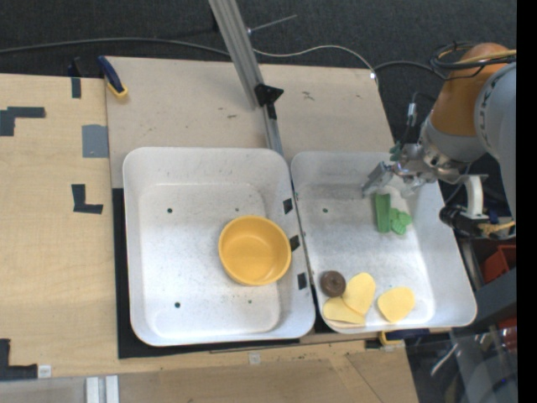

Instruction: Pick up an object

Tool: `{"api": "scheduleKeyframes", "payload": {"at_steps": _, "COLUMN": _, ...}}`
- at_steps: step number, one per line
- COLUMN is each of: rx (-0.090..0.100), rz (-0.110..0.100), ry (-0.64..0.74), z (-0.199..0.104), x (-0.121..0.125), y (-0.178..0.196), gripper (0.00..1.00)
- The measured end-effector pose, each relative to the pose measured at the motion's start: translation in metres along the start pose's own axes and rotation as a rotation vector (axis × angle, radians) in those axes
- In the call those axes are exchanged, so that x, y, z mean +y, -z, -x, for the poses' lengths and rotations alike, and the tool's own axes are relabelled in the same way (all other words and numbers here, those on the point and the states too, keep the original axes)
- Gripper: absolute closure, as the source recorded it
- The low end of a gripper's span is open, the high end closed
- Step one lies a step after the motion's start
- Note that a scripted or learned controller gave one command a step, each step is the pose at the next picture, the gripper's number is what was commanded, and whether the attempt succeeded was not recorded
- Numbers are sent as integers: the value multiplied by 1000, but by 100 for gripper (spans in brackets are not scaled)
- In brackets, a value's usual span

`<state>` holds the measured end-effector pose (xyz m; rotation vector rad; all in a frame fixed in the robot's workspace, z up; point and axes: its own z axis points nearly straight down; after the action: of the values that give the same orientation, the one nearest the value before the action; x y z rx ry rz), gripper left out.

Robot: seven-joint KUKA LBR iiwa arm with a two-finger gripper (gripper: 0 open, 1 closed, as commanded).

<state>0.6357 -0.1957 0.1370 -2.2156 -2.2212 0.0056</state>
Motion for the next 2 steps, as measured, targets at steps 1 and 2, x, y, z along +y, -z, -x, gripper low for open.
{"api": "scheduleKeyframes", "payload": {"at_steps": 1, "rx": -2, "rz": 3, "ry": 1, "z": -1, "x": 0, "y": -51, "gripper": 0}}
{"api": "scheduleKeyframes", "payload": {"at_steps": 2, "rx": -2, "rz": 4, "ry": 2, "z": -2, "x": 0, "y": -39, "gripper": 100}}
